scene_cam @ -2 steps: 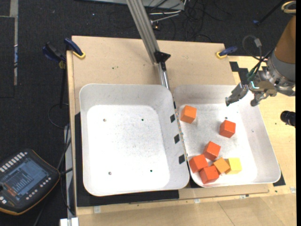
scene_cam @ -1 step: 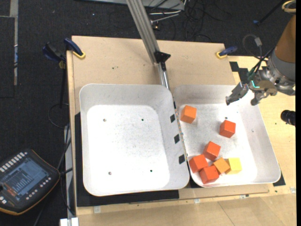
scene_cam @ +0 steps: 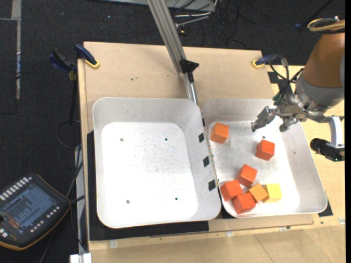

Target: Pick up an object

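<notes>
Red cube (scene_cam: 265,149) sits alone in the right bin (scene_cam: 307,163), just below the end effector (scene_cam: 270,123) — fingers spread apart, nothing between them, hovering over the bin's upper part. An orange cube (scene_cam: 220,132) lies to the left near the bin's inner edge. Lower down, a cluster — three red cubes (scene_cam: 239,191), an orange block (scene_cam: 258,193), a yellow block (scene_cam: 273,191) — packed close together. The left bin (scene_cam: 145,158) sits alongside on the desk (scene_cam: 137,70).
</notes>
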Robot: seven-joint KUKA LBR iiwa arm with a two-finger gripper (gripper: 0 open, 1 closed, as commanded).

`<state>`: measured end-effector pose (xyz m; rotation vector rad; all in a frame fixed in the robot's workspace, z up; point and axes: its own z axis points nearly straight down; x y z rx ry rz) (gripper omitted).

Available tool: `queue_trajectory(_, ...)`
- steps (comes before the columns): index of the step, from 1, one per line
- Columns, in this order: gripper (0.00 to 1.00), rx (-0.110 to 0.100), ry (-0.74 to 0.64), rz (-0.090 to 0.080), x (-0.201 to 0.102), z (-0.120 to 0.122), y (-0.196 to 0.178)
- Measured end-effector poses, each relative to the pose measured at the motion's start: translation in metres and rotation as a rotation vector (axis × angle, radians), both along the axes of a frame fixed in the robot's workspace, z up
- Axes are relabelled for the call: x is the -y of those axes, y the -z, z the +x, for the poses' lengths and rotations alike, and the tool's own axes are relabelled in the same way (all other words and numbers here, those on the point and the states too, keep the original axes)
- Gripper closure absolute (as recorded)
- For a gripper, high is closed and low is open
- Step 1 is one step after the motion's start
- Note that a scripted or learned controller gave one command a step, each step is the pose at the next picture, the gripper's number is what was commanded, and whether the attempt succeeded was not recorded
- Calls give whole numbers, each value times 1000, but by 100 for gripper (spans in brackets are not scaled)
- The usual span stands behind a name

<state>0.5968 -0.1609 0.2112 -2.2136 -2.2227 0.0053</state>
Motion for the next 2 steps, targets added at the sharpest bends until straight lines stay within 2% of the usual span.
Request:
queue_trajectory(1,0,1,3,0,-7,-2,46)
queue_trajectory(2,0,13,6,-7,-1,-6,87)
